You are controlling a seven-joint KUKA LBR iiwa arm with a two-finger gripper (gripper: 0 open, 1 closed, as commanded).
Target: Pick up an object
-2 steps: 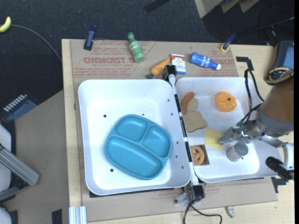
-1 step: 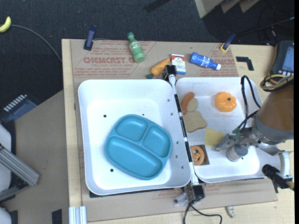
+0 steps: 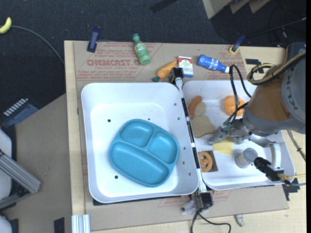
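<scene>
Robotics lab: cardboard-topped bench [image 3: 121,57], white bins [image 3: 97,110], loose cables [image 3: 34,33].

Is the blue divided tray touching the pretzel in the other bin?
Apart. The camera view shows the blue tray in the left bin; the pretzel lies beyond the bin walls in the right bin.

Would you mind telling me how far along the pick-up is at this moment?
Done: the grey arm's gripper has reached low into the right white bin, over the pale yellow wedge. In hand: nothing visibly gripped. Left: grasping and lifting; the brown pretzel and orange ball lie untouched.
</scene>
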